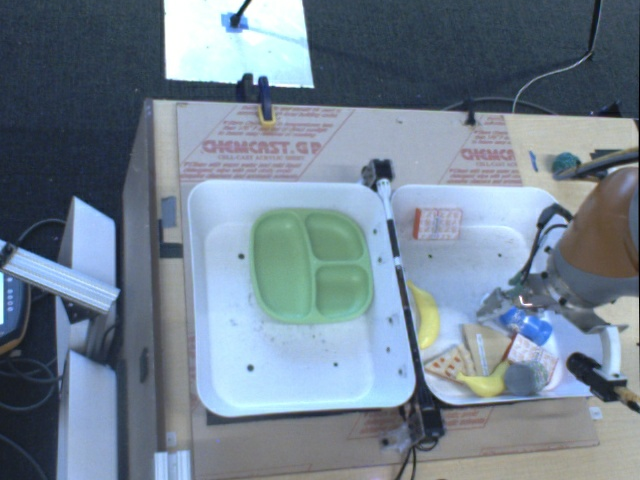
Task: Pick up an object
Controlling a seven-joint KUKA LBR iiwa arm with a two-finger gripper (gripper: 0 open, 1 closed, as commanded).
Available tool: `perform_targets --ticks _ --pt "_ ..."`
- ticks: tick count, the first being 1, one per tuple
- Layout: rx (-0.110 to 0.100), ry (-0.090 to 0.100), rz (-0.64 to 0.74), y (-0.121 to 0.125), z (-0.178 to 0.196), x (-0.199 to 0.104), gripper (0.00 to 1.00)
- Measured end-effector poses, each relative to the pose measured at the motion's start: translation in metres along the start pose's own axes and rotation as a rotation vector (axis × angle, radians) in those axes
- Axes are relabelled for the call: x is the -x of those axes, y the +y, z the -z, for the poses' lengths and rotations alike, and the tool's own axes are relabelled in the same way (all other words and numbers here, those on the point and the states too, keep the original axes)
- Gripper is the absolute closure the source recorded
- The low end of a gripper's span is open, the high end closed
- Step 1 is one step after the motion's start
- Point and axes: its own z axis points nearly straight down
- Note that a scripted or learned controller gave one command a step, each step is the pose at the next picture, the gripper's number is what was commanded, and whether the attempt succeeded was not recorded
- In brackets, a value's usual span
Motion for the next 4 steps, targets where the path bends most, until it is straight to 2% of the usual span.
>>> perform_targets --ticks 1,2,3,4 --pt "0.005 -0.002 0.003 0.076 0.104 0.026 0.0" --pt "-0.001 0.0 0.001 0.057 0.071 0.026 0.0" --pt "-0.001 0.0 0.001 0.05 0.034 0.025 0.0" --pt "0.0 0.0 0.001 0.038 0.015 0.016 0.0"
